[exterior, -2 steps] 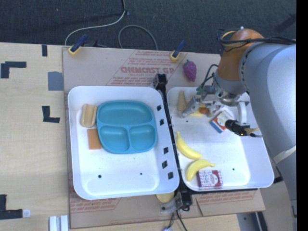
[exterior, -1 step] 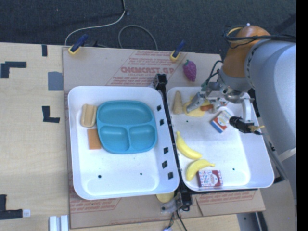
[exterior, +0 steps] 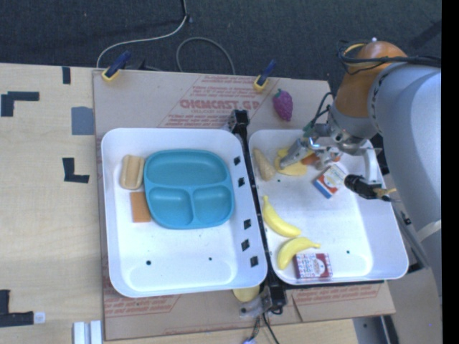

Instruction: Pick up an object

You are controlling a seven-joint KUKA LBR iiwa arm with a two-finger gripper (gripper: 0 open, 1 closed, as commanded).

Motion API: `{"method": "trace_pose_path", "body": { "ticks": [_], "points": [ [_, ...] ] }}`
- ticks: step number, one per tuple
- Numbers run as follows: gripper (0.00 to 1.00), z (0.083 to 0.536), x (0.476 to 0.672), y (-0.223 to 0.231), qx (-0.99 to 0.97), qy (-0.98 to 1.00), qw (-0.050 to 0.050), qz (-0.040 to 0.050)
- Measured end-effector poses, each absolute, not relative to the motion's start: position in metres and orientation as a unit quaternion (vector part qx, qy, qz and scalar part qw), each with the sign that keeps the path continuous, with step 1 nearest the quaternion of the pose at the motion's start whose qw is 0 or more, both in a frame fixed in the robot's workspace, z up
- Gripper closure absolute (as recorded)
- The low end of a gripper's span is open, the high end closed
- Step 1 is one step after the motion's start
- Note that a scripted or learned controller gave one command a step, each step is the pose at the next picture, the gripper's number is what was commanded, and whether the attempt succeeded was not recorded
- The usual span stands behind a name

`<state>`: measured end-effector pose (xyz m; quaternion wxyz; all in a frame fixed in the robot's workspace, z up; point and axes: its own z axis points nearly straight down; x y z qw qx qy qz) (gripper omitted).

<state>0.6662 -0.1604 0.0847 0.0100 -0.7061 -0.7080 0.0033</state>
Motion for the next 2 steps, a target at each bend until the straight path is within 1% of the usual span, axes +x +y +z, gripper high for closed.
{"method": "trace_pose_path", "body": {
  "ticks": [1, 2],
  "points": [
    [0.0, 0.085, 0.666, -0.153, -0.707, -0.707, 0.004, 0.0062],
    [0.0, 0.085, 0.666, -0.139, -0.708, -0.706, 0.002, 0.0055]
  ]
}}
